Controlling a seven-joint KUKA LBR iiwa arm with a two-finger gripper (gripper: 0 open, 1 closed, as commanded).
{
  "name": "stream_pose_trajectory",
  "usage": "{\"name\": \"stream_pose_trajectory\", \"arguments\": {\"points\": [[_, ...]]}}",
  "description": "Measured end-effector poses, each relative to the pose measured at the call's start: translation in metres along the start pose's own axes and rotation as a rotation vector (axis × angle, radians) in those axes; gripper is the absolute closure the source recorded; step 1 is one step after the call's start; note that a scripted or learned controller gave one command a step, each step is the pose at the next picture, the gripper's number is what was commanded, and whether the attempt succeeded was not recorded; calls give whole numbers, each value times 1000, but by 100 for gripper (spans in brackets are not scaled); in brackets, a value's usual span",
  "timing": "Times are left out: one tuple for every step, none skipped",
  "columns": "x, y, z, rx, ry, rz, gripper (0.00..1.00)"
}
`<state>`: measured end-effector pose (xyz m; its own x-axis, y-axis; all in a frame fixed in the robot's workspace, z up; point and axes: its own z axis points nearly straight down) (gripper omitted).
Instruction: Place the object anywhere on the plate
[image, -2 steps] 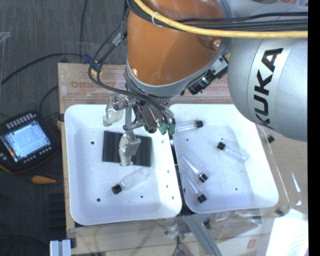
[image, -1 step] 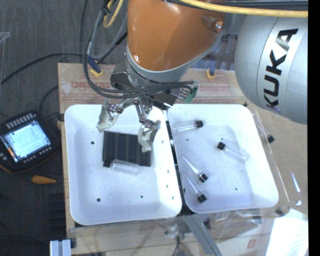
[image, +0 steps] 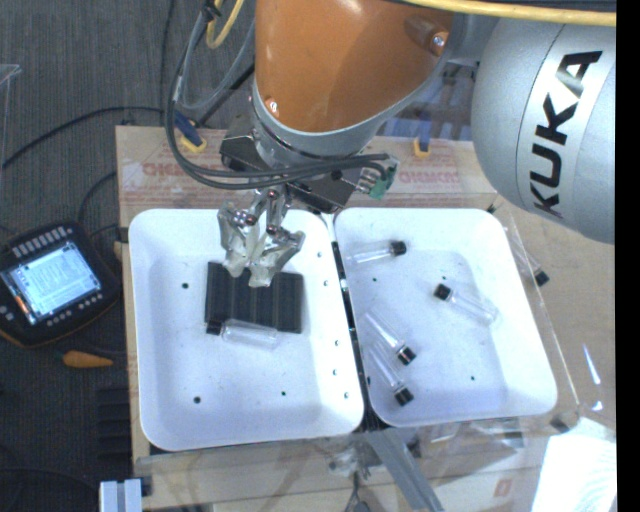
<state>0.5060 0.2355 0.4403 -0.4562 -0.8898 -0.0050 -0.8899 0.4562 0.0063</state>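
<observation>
A black ribbed plate (image: 272, 301) lies in the left bin (image: 170, 400), towards its back. A clear tube (image: 250, 333) lies on its side along the plate's front edge, partly on the plate. My gripper (image: 251, 268) hangs over the plate's back edge, above and behind the tube and apart from it. Its fingers (image: 236, 258) are open with nothing between them.
The right bin (image: 500, 395) holds several clear tubes with black caps, among them one at the back (image: 378, 252), one to the right (image: 462, 300) and one near the divide (image: 388, 342). A handheld control pendant (image: 48, 280) sits left of the bench. Cables hang behind the left bin.
</observation>
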Motion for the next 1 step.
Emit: {"name": "stream_pose_trajectory", "arguments": {"points": [[28,-1,11,0,4,-564,100]]}}
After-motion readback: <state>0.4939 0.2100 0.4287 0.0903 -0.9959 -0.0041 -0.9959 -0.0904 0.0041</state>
